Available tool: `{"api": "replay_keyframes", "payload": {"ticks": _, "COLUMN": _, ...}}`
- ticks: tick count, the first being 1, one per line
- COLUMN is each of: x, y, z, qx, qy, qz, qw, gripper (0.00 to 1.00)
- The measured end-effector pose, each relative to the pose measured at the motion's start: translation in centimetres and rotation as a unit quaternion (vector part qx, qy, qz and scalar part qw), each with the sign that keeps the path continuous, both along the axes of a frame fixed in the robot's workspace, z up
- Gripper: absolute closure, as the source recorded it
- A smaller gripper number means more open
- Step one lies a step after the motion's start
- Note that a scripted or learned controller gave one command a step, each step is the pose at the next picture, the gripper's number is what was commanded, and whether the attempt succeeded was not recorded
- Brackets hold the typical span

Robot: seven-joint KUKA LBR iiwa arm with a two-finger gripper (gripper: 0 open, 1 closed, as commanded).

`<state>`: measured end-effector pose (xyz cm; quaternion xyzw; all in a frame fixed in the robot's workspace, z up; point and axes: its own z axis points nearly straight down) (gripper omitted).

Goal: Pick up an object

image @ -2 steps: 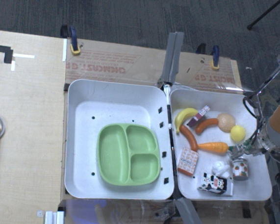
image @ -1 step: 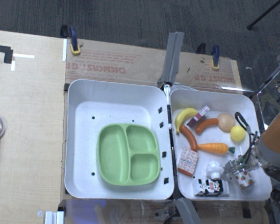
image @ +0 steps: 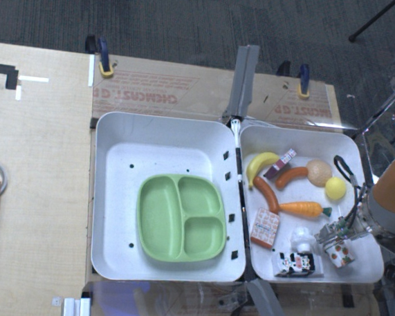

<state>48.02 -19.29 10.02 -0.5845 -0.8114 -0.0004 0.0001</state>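
I'd bring the gripper [image: 336, 233] straight down on the small carton [image: 341, 252], squeezing across its narrow faces before lifting. I cannot tell how the fingers are set. The carton is white with red spots, lying tilted just right of the black-and-white cow carton [image: 295, 263], near the right bin [image: 367, 274] wall.

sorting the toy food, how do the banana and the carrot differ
The banana is yellow and curved; the carrot is orange, straight and tapered, with a green end. The banana lies near the bin's back left; the carrot lies mid-bin, roughly crosswise. Both lie in the right bin.
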Motion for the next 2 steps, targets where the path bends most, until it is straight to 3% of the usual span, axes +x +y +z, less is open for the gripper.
{"api": "replay_keyframes", "payload": {"ticks": 1, "x": -0.25, "y": 4.88, "z": 0.30, "qx": 0.0001, "qy": 0.001, "qz": -0.153, "qw": 0.9883, "gripper": 1.00}}
{"api": "replay_keyframes", "payload": {"ticks": 2, "x": -0.19, "y": 4.14, "z": 0.63, "qx": -0.0054, "qy": -0.004, "qz": -0.157, "qw": 0.9875, "gripper": 0.00}}
